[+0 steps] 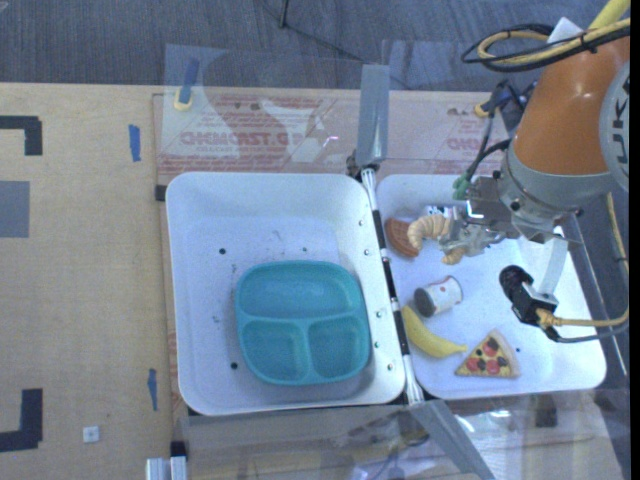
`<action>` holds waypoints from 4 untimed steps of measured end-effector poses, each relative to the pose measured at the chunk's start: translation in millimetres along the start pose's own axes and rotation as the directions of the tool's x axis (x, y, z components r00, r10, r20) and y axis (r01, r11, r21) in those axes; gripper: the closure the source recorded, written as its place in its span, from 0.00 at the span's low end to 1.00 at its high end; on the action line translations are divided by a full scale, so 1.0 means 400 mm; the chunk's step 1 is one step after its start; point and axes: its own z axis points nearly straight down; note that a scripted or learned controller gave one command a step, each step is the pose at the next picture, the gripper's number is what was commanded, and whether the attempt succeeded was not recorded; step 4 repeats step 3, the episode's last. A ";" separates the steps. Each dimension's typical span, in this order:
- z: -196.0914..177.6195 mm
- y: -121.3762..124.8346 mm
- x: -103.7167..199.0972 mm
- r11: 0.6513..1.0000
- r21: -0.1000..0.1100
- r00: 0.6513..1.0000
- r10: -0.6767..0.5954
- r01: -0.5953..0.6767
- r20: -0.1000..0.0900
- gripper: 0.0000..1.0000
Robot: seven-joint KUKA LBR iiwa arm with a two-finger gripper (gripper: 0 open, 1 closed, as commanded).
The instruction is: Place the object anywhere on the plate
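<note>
The arm (575, 118) has a rounded orange band over a grey wrist. Yellow and black cables (520, 46) loop above the metal gripper (470, 230).

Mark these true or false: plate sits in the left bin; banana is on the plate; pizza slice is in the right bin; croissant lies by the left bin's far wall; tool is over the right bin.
1. The teal plate sits in the left bin. True.
2. The banana is on the plate. False: it lies in the right bin, near the divider.
3. The pizza slice is in the right bin. True.
4. The croissant lies by the left bin's far wall. False: it is in the right bin, beside the tool.
5. The tool is over the right bin. True.
</note>
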 end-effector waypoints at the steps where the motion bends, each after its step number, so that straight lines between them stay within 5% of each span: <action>1: 0.078 0.044 0.148 0.994 0.001 0.994 0.107 -0.107 -0.001 1.00; 2: 0.150 -0.078 0.305 1.000 0.003 1.000 0.031 -0.031 -0.001 1.00; 3: 0.149 -0.077 0.304 0.999 0.002 1.000 0.032 -0.032 -0.001 0.00; 4: 0.149 -0.077 0.304 0.999 0.002 1.000 0.032 -0.032 -0.001 0.00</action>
